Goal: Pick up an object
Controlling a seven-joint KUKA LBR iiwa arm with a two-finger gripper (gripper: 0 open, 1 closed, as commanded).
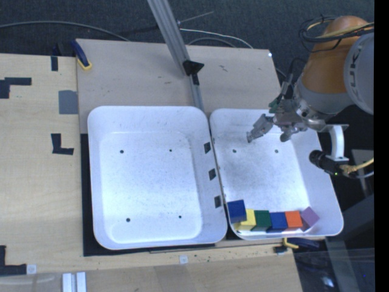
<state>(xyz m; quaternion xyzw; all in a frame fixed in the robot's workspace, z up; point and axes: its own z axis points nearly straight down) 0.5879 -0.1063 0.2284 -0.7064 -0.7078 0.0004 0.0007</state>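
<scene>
Gripper [268,131] fingers apart, holding nothing, above right bin [316,181] — blocks [270,218] well apart, along front wall.

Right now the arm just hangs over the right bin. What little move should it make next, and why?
Probably travel toward the bin's near edge. The gripper hangs above bare floor at the far end of the right bin, with nothing between its open jaws, while the coloured blocks sit in a row against the near wall. It must get above them before descending to grasp one.
</scene>
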